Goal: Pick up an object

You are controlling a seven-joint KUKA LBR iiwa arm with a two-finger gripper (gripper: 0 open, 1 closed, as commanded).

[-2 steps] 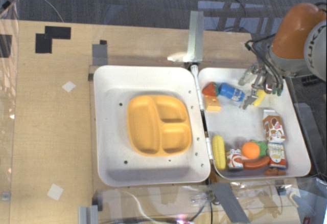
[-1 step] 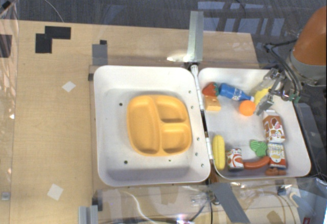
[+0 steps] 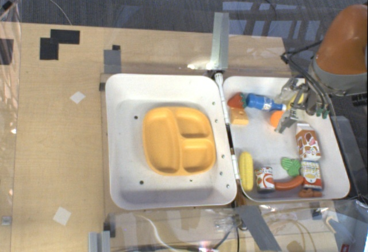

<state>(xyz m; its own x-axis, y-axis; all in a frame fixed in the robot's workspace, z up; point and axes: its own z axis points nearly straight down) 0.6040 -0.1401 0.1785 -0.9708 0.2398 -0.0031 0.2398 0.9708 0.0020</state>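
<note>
The two-finger gripper hangs over the far part of the right white bin; whether it is apart or together cannot be told. A small orange carrot-shaped toy lies just beside it, next to a blue plastic bottle. A yellow divided plastic tray sits mid-floor in the left white bin.
</note>
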